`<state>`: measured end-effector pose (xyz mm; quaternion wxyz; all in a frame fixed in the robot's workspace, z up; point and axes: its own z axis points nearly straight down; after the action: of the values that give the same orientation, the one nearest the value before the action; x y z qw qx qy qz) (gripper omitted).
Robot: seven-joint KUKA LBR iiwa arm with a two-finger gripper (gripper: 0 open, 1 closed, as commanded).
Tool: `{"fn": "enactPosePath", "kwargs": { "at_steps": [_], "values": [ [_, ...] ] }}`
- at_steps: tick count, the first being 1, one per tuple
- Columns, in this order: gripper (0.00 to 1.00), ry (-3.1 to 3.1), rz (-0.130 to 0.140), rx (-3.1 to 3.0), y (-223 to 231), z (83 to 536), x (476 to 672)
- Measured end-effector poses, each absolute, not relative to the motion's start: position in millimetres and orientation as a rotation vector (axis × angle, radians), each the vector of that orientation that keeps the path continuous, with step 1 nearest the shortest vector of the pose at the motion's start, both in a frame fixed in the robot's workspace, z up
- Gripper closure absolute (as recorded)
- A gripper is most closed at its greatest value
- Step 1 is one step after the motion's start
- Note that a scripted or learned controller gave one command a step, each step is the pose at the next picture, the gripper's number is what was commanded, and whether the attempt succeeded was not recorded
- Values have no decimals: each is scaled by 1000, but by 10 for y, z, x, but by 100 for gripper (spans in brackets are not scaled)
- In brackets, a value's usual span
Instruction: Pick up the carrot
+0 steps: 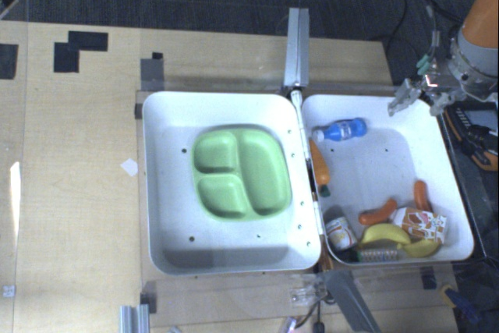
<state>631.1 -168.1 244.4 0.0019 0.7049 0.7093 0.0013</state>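
The carrot (pixel 319 163) is a slim orange stick with a dark green end. It lies lengthwise against the left wall of the right bin (pixel 456 191), pointing toward the back. My gripper (pixel 425 98) hovers over the back right corner of that bin, well to the right of the carrot and behind it. Its fingers stand open with nothing between them. The grey arm with its orange band (pixel 485 8) reaches in from the upper right.
A blue bottle (pixel 343 129) lies just behind the carrot. Crowded at the bin's front are a small can (pixel 338 232), two sausages (pixel 379 211), a banana (pixel 399 238) and a carton (pixel 422 224). The left bin (pixel 168 168) holds a green divided plate (pixel 240 171).
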Motion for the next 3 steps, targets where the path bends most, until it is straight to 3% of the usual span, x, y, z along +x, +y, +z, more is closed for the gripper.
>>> {"fn": "enactPosePath", "kwargs": {
  "at_steps": [1, 2, 3],
  "values": [
    [0, 2387, 3, 2038, -2010, 1477, 5903],
    [0, 2385, 5, 2033, -1877, 1551, 6263],
    [0, 2332, 6, 2097, -1526, 1849, 6109]
  ]
}}
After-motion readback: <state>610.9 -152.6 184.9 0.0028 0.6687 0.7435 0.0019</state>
